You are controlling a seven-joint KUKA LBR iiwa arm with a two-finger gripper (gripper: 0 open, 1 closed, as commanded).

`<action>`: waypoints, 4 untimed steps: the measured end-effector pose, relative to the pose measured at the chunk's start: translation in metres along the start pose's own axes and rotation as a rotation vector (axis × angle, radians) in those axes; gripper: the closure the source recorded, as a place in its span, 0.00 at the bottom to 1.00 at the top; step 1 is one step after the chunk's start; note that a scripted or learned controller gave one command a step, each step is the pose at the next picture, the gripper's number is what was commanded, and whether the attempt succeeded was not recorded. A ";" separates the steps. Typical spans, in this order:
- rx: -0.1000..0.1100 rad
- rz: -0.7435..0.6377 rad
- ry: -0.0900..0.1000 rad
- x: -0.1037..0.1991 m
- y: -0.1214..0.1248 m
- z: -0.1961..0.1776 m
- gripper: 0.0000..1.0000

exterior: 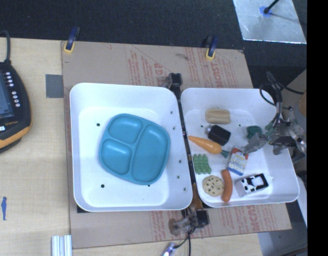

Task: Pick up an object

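Two shallow white plastic bins are sitting side by side: the left white bin, far from the claw, and the right white bin, under it. One blue three-compartment plastic plate is lying in the far bin. Beside the claw are lying one tan block, one black block, one orange carrot, one green bunch of grapes, one round cookie, one red-orange sausage, one small carton and one black-and-white box.

A blue plate lies in the left bin, a pendant left of it, clamps holding cardboard.
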State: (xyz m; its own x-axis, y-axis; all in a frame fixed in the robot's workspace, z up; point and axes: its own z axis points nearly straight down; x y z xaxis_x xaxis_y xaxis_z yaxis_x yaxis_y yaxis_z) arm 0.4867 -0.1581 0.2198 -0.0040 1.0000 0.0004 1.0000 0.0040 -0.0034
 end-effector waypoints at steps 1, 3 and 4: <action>0.003 -0.003 0.000 0.059 0.039 0.070 0.00; 0.002 -0.003 -0.003 0.058 0.082 0.118 1.00; -0.002 -0.001 0.000 0.111 0.081 0.027 1.00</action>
